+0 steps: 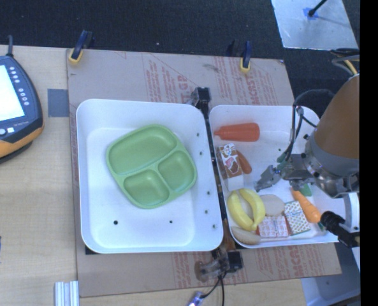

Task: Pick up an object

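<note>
Robot gripper (269,178) hangs over the right white bin (265,116), jaws apparently open and empty, beside the yellow plastic banana (246,209); it should descend squarely over one separated item

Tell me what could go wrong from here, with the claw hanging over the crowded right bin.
1. Items are packed tight: the bananas touch the pale round piece and the small cartons, so a grab may catch two or slip.
2. The claw hovers over bare floor between items, so closing here could grasp nothing.
3. The small carrot lies near the right bin wall, partly under the arm.
</note>
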Controlling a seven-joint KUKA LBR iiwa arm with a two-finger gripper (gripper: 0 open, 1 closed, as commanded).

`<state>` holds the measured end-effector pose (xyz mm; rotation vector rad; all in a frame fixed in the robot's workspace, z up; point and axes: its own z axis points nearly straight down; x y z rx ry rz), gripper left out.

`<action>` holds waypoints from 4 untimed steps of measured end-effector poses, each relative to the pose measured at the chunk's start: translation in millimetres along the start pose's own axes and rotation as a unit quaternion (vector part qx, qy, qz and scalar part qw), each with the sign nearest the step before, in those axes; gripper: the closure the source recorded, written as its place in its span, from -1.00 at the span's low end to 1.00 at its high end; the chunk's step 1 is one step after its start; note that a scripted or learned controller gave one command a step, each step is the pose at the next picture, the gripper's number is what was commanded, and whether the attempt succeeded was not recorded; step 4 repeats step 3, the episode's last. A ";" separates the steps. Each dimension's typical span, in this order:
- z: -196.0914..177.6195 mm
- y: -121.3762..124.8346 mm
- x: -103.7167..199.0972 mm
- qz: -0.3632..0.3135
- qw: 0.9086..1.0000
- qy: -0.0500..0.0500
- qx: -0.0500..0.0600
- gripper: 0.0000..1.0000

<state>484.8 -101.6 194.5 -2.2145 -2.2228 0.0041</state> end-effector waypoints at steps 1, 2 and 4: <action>95.5 -8.9 -1.8 0.000 1.000 0.000 0.000 -1.00; 85.2 -8.3 -3.1 -0.002 1.000 -0.001 0.000 1.00; 2.5 18.3 75.8 -0.001 1.000 0.000 -0.001 1.00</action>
